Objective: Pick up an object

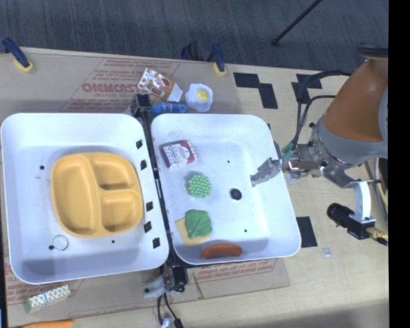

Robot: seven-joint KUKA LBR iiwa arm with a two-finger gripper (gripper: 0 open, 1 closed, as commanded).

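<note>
We are reading red print on the brown cardboard sheet [109,87] lying under the bins, toward the upper left of the frame: large outlined letters that look like "CHEMCAST", with a smaller red line beneath it that is blurring past reading. More red print is showing on the cardboard's lower edge, also too small to make out. The red-and-white packet [178,154] in the right bin [277,183] is carrying a label we cannot read.
</note>
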